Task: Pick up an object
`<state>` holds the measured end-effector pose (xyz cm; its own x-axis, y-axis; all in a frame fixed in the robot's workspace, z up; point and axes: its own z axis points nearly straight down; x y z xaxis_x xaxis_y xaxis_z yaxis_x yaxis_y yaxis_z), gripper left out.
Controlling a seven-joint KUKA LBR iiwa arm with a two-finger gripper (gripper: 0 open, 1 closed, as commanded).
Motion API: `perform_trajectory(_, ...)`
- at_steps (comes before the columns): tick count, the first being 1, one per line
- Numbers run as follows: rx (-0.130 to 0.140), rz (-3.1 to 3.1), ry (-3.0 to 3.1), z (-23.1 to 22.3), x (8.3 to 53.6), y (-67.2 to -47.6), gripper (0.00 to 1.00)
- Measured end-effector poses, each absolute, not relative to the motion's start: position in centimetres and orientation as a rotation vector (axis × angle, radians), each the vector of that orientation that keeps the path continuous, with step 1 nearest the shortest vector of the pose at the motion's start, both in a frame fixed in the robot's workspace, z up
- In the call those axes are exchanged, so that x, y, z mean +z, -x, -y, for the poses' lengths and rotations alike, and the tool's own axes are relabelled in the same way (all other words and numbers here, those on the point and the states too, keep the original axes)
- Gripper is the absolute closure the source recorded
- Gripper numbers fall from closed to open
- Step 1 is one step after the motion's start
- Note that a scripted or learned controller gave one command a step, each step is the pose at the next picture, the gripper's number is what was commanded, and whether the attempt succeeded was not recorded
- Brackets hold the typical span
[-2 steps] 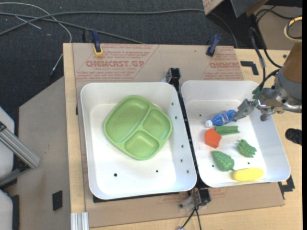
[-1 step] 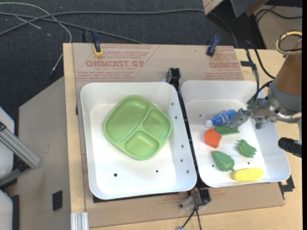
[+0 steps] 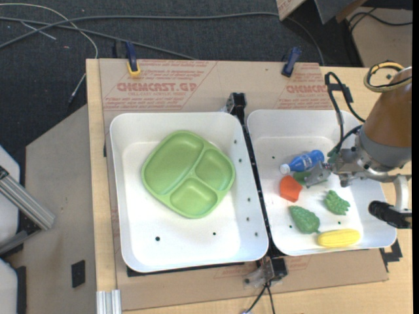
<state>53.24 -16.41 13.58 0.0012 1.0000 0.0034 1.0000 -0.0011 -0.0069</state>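
The right bin (image 3: pixel 288 119) holds several small toys. A blue bottle (image 3: pixel 305 161) with a white cap lies on its side near the middle. Below it sits an orange-red block (image 3: pixel 290 188). A dark green vegetable (image 3: pixel 304 219), a lighter green leafy piece (image 3: pixel 337 202) and a yellow corn cob (image 3: pixel 338 238) lie toward the front. My gripper (image 3: pixel 319 174) hangs low over the bin, right beside the bottle's lower right end and just right of the block. Nothing is visibly held in it.
The left bin (image 3: pixel 131 227) carries a green divided plate (image 3: pixel 188 173). A black hinge strip (image 3: pixel 252 175) runs between the bins. The arm's orange band (image 3: pixel 393 116) and a black cable (image 3: pixel 337 100) hang over the right bin's far right side.
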Motion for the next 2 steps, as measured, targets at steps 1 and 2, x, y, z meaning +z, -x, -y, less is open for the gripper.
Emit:
perform_trajectory(1,-0.002,2.220,2.222,16.4,15.0,-53.4,1.00)
perform_trajectory(2,-0.006,2.228,2.225,16.4,21.0,-54.5,1.00)
